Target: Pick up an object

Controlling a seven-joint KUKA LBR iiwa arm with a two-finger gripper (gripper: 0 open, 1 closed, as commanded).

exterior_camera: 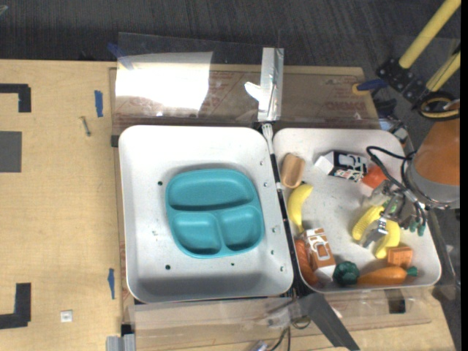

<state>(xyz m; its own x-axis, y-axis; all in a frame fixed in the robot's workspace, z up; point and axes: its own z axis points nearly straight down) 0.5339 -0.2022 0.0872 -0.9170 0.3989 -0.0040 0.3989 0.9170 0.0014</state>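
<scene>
The bench [51,196] was pale wood with black tape marks and small blue tape strips along its left side, and dark ribbed floor [219,6] ran behind it. The left bin [139,152] held 1 teal divided tray [214,210] with 3 compartments, lying flat near its middle. A clear plastic sheet [183,86] caught glare behind the bins. The right bin [336,203] held a tan cup [292,170] near its upper left corner, a yellow banana [297,205] just below that, an orange-and-white carton [319,249], a dark green round item [345,273] and an orange carrot [380,275] along the near wall. The pincer [377,231] sat low over a second yellow banana [368,221], touching or just above it; I cannot tell how its fingers stood. Yellow poles [431,24] crossed the upper right corner.
</scene>
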